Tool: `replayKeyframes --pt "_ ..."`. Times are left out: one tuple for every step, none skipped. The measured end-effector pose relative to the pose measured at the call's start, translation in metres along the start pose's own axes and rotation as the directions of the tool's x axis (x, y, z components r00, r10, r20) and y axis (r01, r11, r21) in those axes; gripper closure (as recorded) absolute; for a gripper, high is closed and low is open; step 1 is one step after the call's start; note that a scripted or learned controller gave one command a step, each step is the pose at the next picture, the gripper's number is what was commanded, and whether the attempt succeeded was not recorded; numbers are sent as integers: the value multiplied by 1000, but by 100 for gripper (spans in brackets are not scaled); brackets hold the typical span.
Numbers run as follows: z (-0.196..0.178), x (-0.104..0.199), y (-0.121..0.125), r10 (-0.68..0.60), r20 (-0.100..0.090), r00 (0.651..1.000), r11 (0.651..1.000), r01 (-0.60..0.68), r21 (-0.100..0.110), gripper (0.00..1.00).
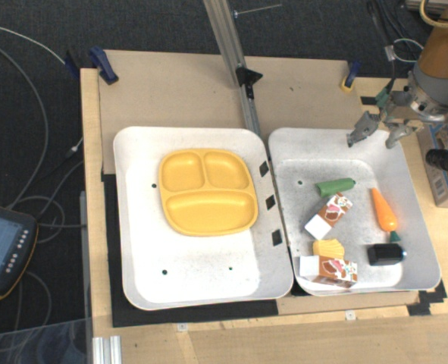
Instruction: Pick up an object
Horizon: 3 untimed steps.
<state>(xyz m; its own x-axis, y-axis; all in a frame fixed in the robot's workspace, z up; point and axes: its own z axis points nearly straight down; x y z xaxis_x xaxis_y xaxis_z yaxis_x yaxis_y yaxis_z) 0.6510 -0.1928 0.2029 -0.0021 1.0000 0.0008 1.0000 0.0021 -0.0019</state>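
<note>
Spread and empty, the gripper is held over the right bin's far edge; the carrot, near its right edge, should be straddled across its width.

Bench: raw wood/MDF look, matt. Bins: white plastic, scuffed, grey speckle. Yellow tray: smooth plastic, slight sheen. Carrot, green piece: smooth plastic look. Cartons: printed card look. Black block: glossy. Pole: brushed metal. Gripper: grey metal, dull.
</note>
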Motion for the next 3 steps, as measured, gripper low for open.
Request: replayKeyframes --pt "0 0 0 0 1 1000 1000 0 0 0" --pt "43 1 4 0 0 1000 1000 0 3 0" --pt "98 2 -7 2 -1 1000 1000 -2 5 0"
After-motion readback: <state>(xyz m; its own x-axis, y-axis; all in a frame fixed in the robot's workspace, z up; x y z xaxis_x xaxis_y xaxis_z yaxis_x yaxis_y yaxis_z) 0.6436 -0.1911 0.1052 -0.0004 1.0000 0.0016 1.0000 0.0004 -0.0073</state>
